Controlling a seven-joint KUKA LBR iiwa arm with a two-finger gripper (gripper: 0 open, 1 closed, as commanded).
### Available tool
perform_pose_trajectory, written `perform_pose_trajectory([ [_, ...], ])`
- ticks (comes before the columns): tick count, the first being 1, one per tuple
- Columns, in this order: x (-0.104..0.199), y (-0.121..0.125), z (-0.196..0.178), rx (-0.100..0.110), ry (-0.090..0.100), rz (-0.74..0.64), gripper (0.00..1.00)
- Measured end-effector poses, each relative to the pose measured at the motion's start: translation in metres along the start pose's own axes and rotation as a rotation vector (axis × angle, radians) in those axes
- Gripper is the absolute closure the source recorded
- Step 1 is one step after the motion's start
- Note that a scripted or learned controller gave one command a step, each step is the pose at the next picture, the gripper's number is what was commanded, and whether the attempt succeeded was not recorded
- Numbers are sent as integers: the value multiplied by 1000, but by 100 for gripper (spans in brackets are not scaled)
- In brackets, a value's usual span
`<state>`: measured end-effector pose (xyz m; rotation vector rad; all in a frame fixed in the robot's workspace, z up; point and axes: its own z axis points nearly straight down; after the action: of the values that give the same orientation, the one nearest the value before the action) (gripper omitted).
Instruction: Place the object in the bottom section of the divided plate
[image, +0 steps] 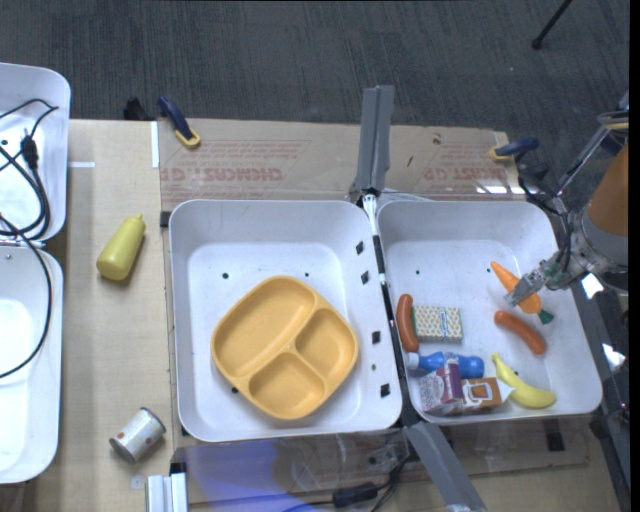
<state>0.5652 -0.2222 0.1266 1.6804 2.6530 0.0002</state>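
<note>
A yellow divided plate (285, 347) lies in the left bin (200, 240), with one large section toward the upper left and two smaller ones at the right and the bottom. All its sections hold nothing. My gripper (530, 287) is low over the right bin (470, 228), at its right side, directly over the middle of an orange toy carrot (503, 274). The carrot's tip points up-left and its green end (545, 317) pokes out below the gripper.
The right bin also holds a red sausage (522, 331), a banana (522, 387), a second sausage (405, 321), a cracker box (438, 322), a blue bottle (447, 363) and a carton (462, 393). A mustard bottle (120, 248) and a small can (137, 433) lie on the bench to the left.
</note>
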Motion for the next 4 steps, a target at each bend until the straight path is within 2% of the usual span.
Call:
perform_pose_trajectory([
  [1, 79, 76, -49, 0, 0, 126, 100],
  [2, 140, 122, -65, 0, 0, 99, 100],
  [3, 208, 149, -64, 3, 1, -56, 100],
  [4, 238, 216, -65, 2, 0, -55, 100],
])
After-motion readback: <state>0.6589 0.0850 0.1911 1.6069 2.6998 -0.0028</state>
